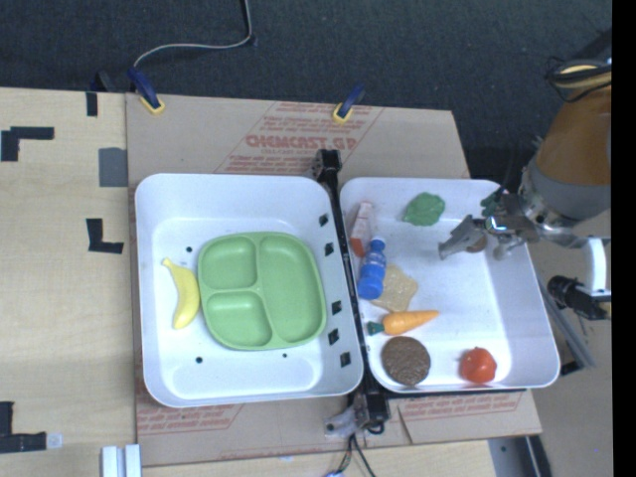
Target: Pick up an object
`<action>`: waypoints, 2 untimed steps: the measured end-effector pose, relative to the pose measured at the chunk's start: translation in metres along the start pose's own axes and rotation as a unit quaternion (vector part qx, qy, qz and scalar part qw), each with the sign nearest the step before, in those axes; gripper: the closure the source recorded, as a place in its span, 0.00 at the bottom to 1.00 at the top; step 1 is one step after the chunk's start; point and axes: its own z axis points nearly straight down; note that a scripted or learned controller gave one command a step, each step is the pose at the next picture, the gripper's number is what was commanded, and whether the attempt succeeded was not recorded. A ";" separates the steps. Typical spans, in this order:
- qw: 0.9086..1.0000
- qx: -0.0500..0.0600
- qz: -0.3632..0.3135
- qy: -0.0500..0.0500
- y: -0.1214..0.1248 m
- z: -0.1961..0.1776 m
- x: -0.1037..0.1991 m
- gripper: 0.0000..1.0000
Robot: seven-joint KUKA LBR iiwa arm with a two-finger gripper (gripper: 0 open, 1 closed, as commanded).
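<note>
Looks down at a slant on a wooden surface (pixel 60 266) bearing two shallow white bins side by side on a cardboard sheet (pixel 288 137). Keeps the left bin (pixel 149 266) for a green divided plate (pixel 263 289), lying flat in the middle, and a yellow banana (pixel 183 291) just beside the plate's left edge.

Gathers the loose items for picking in the right bin (pixel 537 336), mostly toward its left wall and near side:
- a small red-and-white bottle (pixel 360 229) lying by the dividing wall
- a blue bottle (pixel 372 269) touching it just below
- a tan cracker-like square (pixel 399 288) beside the blue bottle
- an orange carrot (pixel 409 320) lying crosswise below that
- a brown speckled disc (pixel 405 359) and a red tomato (pixel 478 365) along the near edge, apart from each other

Leaves a green leafy piece (pixel 424 208) alone near the far edge.

Reaches in from the right with a grey arm (pixel 576 157), orange-banded above the wrist. Hangs the claw (pixel 479 244) over the bare right-hand part of the right bin, fingers spread apart and gripping nothing.

Suggests the green leafy piece as the likeliest target, being nearest, just up and left of the claw, though with no object chosen for certain. Seems early in the task: nothing lifted, every item resting on a bin floor. Favours the leafy piece or the tomato for standing clear of neighbours, giving the fingers room. Crowds the bottles and cracker too tightly for an easy grip.
</note>
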 end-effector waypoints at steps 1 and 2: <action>1.000 -0.002 0.001 -0.002 0.037 0.117 0.049 0.00; 1.000 -0.001 -0.001 -0.001 0.116 0.120 0.036 0.00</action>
